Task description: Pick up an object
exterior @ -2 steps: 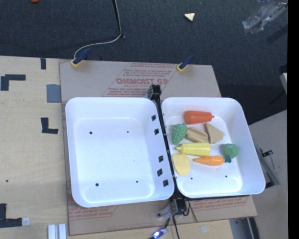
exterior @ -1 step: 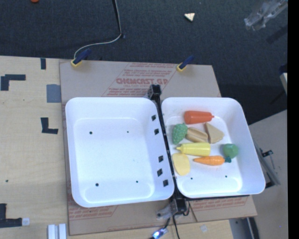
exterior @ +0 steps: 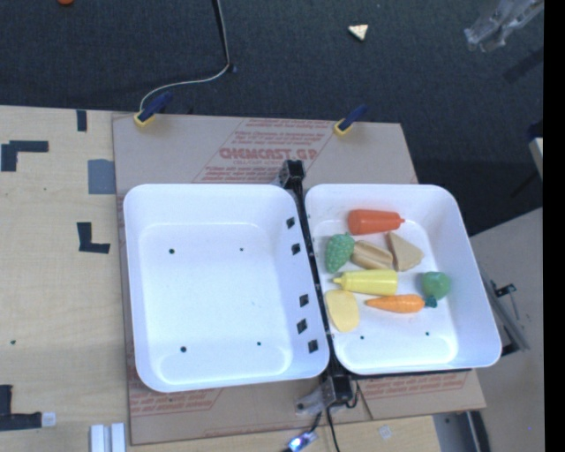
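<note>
The right bin (exterior: 459, 349) holds several toy foods. A red-orange pepper (exterior: 375, 221) lies at the back. In front of it are a green broccoli (exterior: 339, 252), a tan bread roll (exterior: 372, 256) and a tan wedge (exterior: 406, 253). A yellow corn cob (exterior: 366, 282) lies across the middle, with a small green vegetable (exterior: 435, 284) to its right. Nearer the front are an orange carrot (exterior: 397, 304) and a pale yellow piece (exterior: 342, 311). My gripper (exterior: 501, 22) shows blurred at the top right, far behind the bins over the dark floor.
The left bin (exterior: 146, 265) sits beside the right one, joined along a middle ridge with black clips (exterior: 303, 265). Both rest on a cardboard sheet (exterior: 265, 150) clamped at its back edge. A cable (exterior: 216, 53) runs over the dark floor behind.
</note>
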Motion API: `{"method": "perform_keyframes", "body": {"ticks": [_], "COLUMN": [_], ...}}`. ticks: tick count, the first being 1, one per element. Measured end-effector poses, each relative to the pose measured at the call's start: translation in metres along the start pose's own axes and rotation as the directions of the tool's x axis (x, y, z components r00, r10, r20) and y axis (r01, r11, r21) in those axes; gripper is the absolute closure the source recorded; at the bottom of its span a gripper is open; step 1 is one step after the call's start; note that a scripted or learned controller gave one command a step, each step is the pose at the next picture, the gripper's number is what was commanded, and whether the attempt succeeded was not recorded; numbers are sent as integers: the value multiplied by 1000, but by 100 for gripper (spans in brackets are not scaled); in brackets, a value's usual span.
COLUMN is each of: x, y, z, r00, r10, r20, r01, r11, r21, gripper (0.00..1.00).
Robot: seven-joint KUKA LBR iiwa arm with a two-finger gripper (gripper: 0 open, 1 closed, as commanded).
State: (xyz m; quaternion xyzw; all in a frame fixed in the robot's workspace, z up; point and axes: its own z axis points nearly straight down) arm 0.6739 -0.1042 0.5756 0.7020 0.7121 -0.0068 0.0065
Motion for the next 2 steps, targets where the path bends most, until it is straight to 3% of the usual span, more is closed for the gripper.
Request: {"method": "perform_keyframes", "body": {"ticks": [2], "x": [1], "y": [1], "z": [-20], "r00": [1000], "r10": [-2], "r20": [3], "r01": [2], "r11": [1000], "r21": [-1], "gripper": [100]}}
